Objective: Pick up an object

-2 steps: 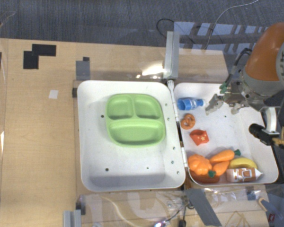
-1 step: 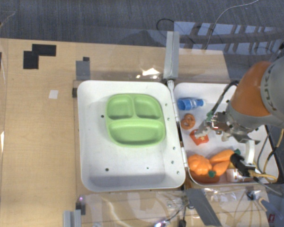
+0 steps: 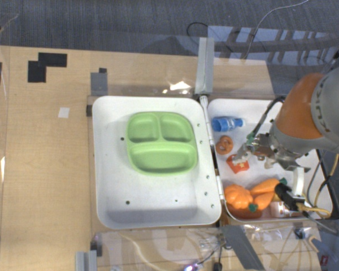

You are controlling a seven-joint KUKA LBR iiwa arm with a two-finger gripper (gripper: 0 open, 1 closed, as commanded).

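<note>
A green three-compartment plastic plate (image 3: 160,142) is held in the left white bin (image 3: 110,208). In the right white bin (image 3: 265,104) are seen a blue bottle (image 3: 226,123), a small red-and-white block (image 3: 237,164) and an orange pepper-shaped toy (image 3: 238,197). The end effector (image 3: 253,149) hangs just beside the block; its state cannot be told.

A pale wooden worktop (image 3: 39,168) is stretching across the scene under a clear, glare-catching sheet, carrying black square markers (image 3: 46,65) near its far left, while dark grey ribbed carpet (image 3: 130,13) is running behind it, crossed by a thin cable (image 3: 282,7).
</note>
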